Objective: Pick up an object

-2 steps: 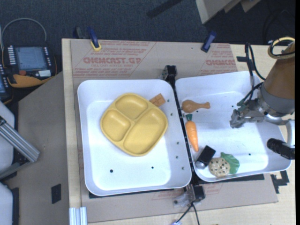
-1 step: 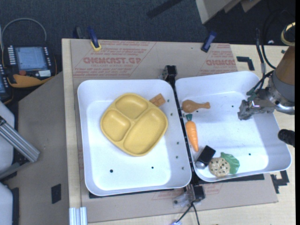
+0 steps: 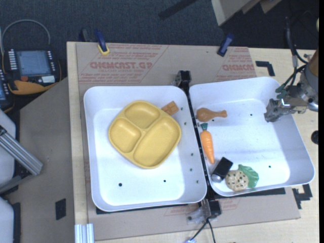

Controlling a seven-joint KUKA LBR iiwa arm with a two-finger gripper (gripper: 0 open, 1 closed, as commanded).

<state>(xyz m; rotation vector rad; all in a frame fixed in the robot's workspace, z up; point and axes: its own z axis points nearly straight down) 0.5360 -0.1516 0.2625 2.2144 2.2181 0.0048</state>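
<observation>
Open floor across right bin centre and far side; drumstick, carrot, black block, perhaps a cookie, crowding its left edge. Divided plate blocking most of left bin.

Glossy plastic bins; matt yellow plate

I see a grey metal gripper on my arm. Dark cables loop above its wrist.
</observation>
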